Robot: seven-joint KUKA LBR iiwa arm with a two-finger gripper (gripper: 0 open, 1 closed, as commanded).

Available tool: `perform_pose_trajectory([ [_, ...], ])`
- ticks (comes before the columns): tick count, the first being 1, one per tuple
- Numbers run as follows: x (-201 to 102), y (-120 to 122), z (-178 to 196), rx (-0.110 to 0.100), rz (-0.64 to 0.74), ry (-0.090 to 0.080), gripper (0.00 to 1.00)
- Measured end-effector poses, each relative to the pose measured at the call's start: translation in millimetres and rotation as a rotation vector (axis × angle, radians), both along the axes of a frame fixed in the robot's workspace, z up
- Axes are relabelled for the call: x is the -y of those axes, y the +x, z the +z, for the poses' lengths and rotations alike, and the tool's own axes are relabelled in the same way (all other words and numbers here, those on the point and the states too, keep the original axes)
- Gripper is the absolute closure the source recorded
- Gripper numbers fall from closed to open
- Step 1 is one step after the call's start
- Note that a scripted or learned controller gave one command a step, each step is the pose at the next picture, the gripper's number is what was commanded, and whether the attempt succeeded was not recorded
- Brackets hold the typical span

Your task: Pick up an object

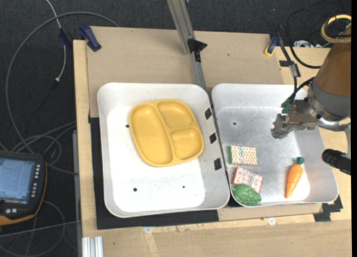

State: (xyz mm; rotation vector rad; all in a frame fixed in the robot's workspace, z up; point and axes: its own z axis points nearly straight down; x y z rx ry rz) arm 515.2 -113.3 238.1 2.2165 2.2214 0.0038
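Observation:
In the right bin [254,102] lie an orange carrot [294,179] near the right wall, a small patterned packet [244,154], a red-and-white packet [247,178] and a green leafy toy [246,194] at the front edge. My gripper [283,126] hangs over the right bin's middle right, above and left of the carrot, apart from every object. Nothing shows between its fingers.
The left bin [111,139] holds a yellow divided plate [165,131]. A metal pole [179,10] rises behind the gap between the bins. Blue clamps [89,37] sit on the bench's back corners. A tablet [19,182] lies off the bench at left.

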Motion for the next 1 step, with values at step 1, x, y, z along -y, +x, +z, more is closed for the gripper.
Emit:
perform_pose_trajectory([
  [1, -53.8, 3.2, -11.1, -0.007, 0.004, 0.004, 1.00],
])
